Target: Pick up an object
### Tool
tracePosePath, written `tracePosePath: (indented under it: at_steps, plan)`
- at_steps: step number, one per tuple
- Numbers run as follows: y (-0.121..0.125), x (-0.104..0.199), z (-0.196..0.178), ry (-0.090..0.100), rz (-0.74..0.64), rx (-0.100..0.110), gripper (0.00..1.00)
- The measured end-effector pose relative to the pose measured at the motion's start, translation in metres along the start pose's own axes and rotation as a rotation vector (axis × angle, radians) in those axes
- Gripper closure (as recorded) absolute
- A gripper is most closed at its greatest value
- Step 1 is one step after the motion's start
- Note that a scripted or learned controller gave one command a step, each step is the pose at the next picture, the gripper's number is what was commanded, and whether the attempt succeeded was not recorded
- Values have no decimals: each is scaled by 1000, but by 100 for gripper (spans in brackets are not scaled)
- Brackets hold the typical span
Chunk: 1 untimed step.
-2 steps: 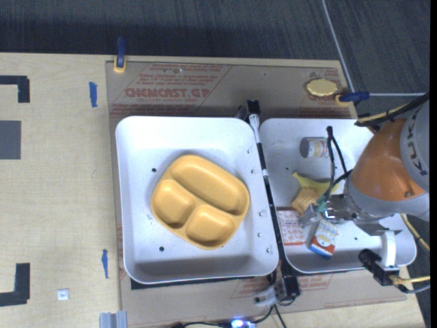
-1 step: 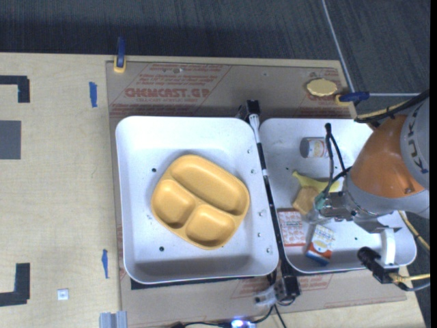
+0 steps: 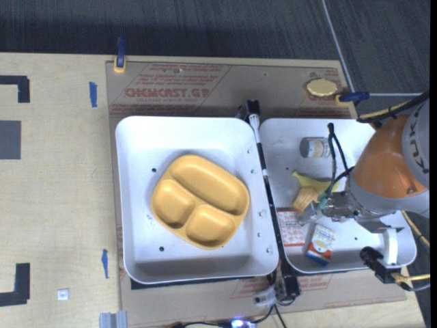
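Note:
My gripper [image 3: 315,209] hangs low in the right bin [image 3: 355,132], reaching in from the right under the orange band of the arm. Its tip is right by a tan cone-shaped object [image 3: 304,197] and a yellow banana-like piece [image 3: 311,181]. Just below the tip lies a small white carton with blue and orange print [image 3: 319,244]. A red and white card [image 3: 292,228] lies flat to the left of it. A small pale jar [image 3: 314,147] lies on its side near the bin's back. I see nothing lifted off the bin floor.
The left bin [image 3: 133,183] holds a large yellow three-compartment tray [image 3: 199,200]. A black divider [image 3: 265,183] runs between the bins. A black cable [image 3: 336,152] hangs from the arm over the right bin. A yellow disc [image 3: 321,87] lies on the cardboard behind.

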<state>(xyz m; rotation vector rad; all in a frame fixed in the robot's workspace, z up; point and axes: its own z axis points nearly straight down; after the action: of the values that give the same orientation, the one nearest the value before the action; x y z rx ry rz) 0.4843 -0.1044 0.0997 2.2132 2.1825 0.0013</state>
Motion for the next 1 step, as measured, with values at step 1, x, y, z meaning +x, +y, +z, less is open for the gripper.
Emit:
tracePosePath:
  at_steps: [1]
  plan:
    - [2, 2, -10, 5, -2, -2, 100]
